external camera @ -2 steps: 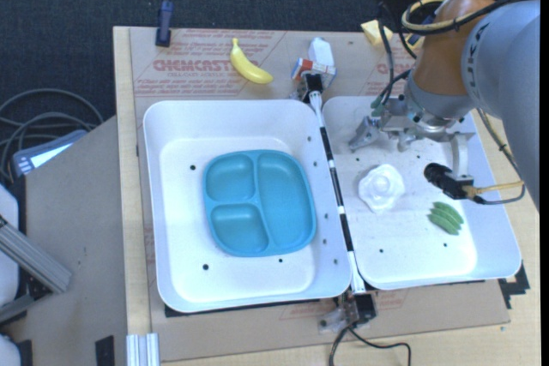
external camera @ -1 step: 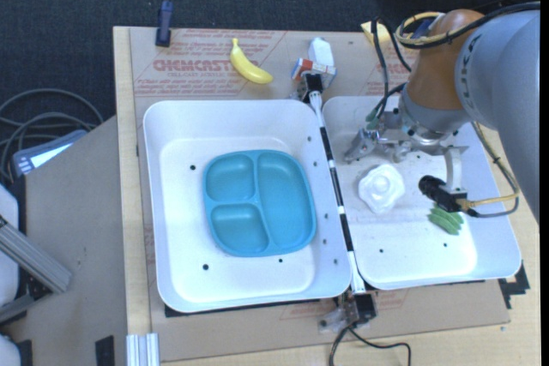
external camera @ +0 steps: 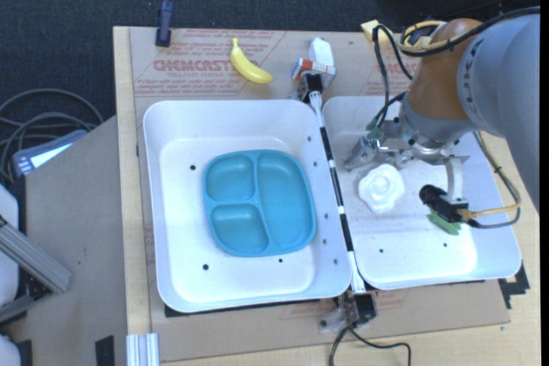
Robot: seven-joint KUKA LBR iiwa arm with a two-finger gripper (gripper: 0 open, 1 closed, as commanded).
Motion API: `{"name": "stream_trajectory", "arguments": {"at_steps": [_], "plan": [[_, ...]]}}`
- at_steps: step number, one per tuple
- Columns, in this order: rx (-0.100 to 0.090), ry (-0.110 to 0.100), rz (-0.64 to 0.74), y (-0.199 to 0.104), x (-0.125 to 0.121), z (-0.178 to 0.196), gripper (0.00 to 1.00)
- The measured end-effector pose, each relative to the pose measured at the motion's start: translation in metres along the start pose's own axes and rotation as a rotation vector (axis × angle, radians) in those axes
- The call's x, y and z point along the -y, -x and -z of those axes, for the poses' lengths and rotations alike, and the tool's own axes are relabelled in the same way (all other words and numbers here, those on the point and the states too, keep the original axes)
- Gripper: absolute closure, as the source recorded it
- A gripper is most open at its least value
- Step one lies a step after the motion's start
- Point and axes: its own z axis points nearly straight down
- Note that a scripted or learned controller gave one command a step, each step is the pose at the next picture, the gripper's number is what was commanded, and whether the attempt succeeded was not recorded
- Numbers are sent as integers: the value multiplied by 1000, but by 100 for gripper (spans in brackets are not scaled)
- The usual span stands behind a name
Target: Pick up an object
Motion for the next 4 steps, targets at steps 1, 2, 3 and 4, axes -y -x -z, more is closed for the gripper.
{"name": "stream_trajectory", "arguments": {"at_steps": [1, 2, 3, 4], "plan": [[1, 3, 3, 8, -56, 1, 0], [1, 1, 1, 17, -23, 0, 0], [1, 2, 1, 17, -24, 10, 100], [0, 1, 0, 31, 45, 17, 100]]}}
